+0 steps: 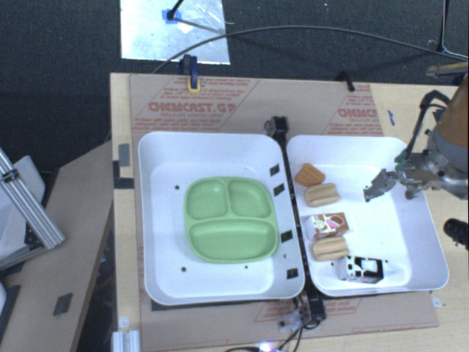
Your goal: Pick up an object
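Camera view, from my remote seat: starting at nine o'clock, I see the left bin [157, 218], a shallow white tray with rounded corners and a smooth moulded rim, and lying flat in its middle a pale green plate [231, 218] of matte plastic, rounded-square, split into three compartments, two small ones toward twelve and one long one toward six. A black strip with small tabs runs along the seam between the bins. Just past it sits the right bin [421, 262], same white plastic. Along its nine o'clock side I count a column of small things: an orange-brown wedge [309, 174] like a piece of toast, touching below it a tan bread roll [322, 194], smooth and oblong; then a flat square packet [327, 224] with a printed red and brown face; just beside that toward six a second tan roll [330, 248]; and at the bin's six o'clock edge a black-and-white block [362, 269], patchy like cowhide. Any of these could be the object to pick, and all lie on the bin floor. At three o'clock the gripper [379, 187] hangs over the right bin's bare floor, well apart from the column, metal grey and angular; I cannot tell how its fingers stand, and nothing shows between them. Both bins rest on a printed cardboard sheet [220, 105].
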Available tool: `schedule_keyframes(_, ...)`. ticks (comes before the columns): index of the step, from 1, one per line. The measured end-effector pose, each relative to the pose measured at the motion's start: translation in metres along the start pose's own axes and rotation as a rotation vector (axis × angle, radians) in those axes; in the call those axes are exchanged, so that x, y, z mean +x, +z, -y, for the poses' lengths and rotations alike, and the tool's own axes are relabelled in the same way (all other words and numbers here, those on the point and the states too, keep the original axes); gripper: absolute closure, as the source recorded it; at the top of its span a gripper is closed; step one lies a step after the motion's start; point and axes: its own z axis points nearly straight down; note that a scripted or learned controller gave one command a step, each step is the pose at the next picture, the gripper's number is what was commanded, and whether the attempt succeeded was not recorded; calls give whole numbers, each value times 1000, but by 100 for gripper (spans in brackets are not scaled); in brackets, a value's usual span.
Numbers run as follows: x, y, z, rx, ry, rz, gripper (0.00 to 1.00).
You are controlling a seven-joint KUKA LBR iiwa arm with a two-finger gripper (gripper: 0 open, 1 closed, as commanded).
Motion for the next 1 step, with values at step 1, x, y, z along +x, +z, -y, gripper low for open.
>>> schedule_keyframes(1,0,-5,-2,-10,-3,2,0)
